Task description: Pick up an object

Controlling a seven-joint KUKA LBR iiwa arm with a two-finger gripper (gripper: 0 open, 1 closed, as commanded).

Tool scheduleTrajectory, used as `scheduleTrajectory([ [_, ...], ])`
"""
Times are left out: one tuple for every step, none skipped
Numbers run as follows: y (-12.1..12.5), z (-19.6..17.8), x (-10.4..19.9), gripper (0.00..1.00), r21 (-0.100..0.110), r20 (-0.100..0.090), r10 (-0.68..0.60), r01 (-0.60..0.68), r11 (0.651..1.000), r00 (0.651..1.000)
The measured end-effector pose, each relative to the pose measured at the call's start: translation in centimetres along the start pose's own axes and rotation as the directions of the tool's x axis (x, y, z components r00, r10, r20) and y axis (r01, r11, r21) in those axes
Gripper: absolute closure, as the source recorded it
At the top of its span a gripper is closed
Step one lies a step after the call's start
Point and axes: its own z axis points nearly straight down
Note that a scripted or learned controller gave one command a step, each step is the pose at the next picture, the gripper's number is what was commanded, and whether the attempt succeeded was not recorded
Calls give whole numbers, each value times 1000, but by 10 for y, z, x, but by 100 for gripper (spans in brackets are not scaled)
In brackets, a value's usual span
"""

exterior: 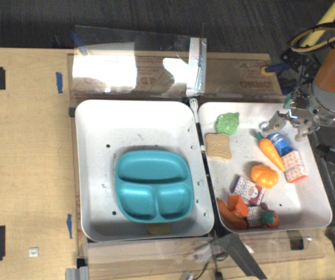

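Task looks barely started, as far as I can judge: nothing is lifted, every item lies on a bin floor, so approach, grasp and lift are all left. Largest first: the surface (21, 156) carries 2 white bins side by side. The left bin (91, 127) holds a teal 3-compartment tray (154, 184), sitting toward its 6 o'clock side. The right bin (313, 197) holds the small stuff. The arm w/ its orange band comes in at the bin's 2 o'clock corner, and the gripper (284, 121) hangs over the bin's 1 o'clock area; whether it's open or closed I can't tell, too small and cluttered there. Nothing visibly sits in it. Nearest candidate, in my view, is the toy carrot (270, 152): orange, tapered, lying tilted just at 7 o'clock from the gripper, touching or just beside a blue packet (281, 143). At bin centre is an orange pepper-like toy (264, 175); a red-white box (294, 165) lies at 3 o'clock. A tan bread slice (218, 146) and a green leaf (228, 123) lie at 10–11 o'clock. More toys cluster at 6–7 o'clock.
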Motion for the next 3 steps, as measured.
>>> scheduleTrajectory([
  [-27, 70, -9, 0, -10, -3, 21, -21, 1000, 1000],
  [-28, 64, -11, 100, -7, -2, 26, -26, 1000, 1000],
  [-11, -31, 50, 100, -12, -1, 56, -56, 998, 998],
])
